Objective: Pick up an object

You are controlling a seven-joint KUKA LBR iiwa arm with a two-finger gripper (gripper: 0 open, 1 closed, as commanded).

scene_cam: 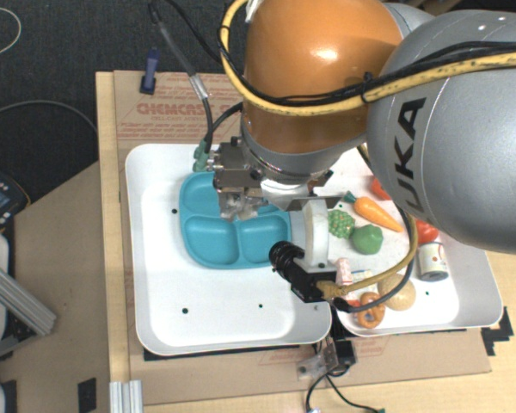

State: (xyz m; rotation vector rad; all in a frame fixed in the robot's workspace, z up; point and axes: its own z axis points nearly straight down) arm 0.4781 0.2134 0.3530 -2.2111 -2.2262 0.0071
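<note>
The grey arm (451, 136) carries large black letters "KU"; the cardboard under the bins reads "CHEMCAS" in red; the blue divided tray (211, 231), glossy with rounded compartments, lies in the left bin (155, 256); the gripper (238, 206) stands over its top edge.

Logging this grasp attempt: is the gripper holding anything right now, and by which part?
It cannot be told. The gripper sits low over the blue divided tray in the left bin, but the arm hides any hold.
</note>
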